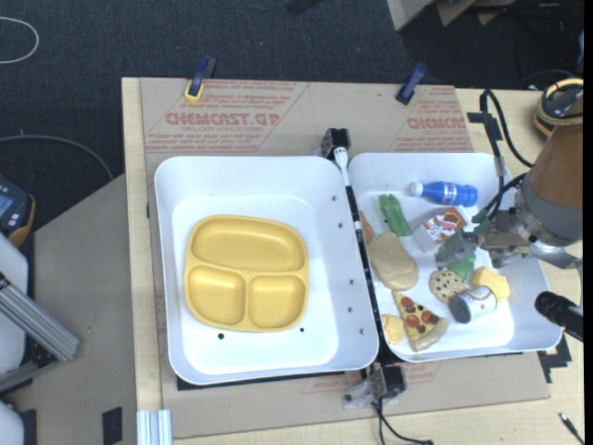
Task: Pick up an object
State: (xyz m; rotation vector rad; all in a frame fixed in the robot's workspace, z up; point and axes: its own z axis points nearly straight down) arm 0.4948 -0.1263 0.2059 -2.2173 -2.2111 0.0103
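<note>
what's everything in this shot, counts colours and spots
bins: 2, white, side by side on the bench
tray: 1, yellow, three compartments, left bin
bottle: 1, blue and white, right bin, far side
toy pickle: 1, green, right bin
toy potato: 1, tan, right bin
toy pizza slice: 1, right bin, near edge
toy cookie: 1, brown, right bin
clamps: 2, blue, far edge of board
pincer: 1, grey, over right bin

Bright, even overhead light, soft shadows, mild glare on white bins.
</note>
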